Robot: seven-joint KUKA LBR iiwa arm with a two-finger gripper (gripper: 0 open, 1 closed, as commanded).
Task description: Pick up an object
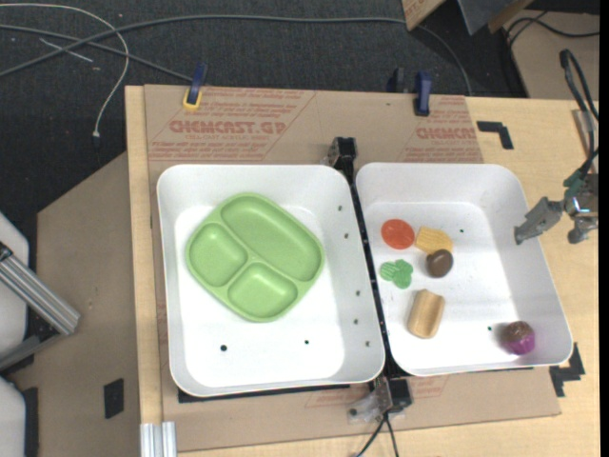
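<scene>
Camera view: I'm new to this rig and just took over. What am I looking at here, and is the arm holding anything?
One camera looks down at a slant on a bench with two white bins. The left bin holds a green divided plate. The right bin holds small toy foods: an orange disc, a yellow block, a brown ball, a green piece, a tan cylinder and a purple ball. The gripper enters from the right edge, over the right bin's rim, its two fingers spread. Nothing sits between them, so it holds nothing.
</scene>
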